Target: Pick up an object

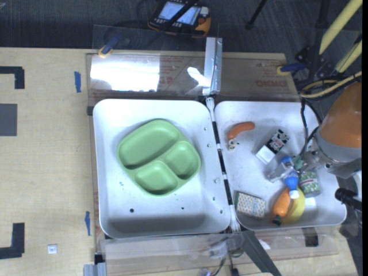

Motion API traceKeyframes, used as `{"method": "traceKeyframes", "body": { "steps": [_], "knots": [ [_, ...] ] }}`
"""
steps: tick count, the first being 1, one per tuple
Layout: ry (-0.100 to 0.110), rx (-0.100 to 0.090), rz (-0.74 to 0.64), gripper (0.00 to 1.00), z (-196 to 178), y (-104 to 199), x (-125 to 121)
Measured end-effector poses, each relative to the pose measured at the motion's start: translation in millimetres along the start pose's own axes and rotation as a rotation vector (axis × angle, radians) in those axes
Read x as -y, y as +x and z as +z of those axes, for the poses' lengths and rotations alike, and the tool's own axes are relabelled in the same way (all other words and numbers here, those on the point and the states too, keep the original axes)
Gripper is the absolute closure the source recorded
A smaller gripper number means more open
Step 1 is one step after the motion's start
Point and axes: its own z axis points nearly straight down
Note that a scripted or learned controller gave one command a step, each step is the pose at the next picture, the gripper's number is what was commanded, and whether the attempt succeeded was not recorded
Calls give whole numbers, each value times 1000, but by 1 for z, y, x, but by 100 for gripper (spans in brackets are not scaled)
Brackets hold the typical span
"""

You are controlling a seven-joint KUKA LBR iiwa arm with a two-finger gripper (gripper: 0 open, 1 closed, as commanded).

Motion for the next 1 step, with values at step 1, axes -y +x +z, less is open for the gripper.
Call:
{"method": "traceKeyframes", "body": {
  "steps": [1],
  "knots": [
    [-6, 3, 1, 100, -12, -1, -2]
  ]
}}
